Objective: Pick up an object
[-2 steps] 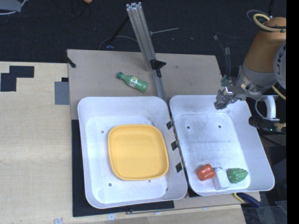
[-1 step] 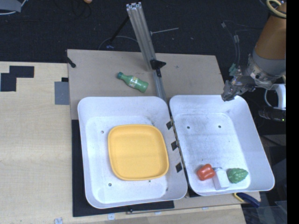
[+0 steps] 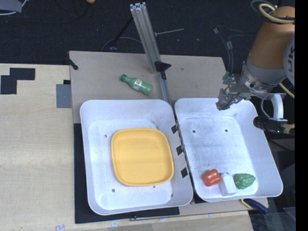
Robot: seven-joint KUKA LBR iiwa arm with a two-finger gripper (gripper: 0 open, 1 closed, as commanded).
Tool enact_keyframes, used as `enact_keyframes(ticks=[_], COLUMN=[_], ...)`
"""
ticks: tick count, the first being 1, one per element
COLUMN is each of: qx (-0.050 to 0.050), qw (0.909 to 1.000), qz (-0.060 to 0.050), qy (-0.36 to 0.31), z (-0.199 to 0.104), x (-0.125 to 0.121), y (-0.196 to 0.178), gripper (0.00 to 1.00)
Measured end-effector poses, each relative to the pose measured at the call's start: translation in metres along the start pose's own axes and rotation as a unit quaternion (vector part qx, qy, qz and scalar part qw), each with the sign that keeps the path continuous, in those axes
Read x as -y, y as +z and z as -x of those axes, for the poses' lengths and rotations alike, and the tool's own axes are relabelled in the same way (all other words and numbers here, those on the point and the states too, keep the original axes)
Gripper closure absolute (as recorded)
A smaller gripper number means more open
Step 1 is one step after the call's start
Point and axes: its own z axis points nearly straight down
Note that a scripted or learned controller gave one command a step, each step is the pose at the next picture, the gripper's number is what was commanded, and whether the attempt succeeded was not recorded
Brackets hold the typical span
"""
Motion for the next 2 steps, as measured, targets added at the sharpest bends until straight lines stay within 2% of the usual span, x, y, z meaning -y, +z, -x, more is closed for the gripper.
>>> enact_keyframes(ticks=[1,2], qx=[0.0,0.0], qw=[1.0,1.0], qz=[0.0,-0.001], qy=[0.0,0.0], z=[-0.05,-0.096], x=[0.011,0.024], y=[-0.005,0.011], gripper=[1.0,1.0])
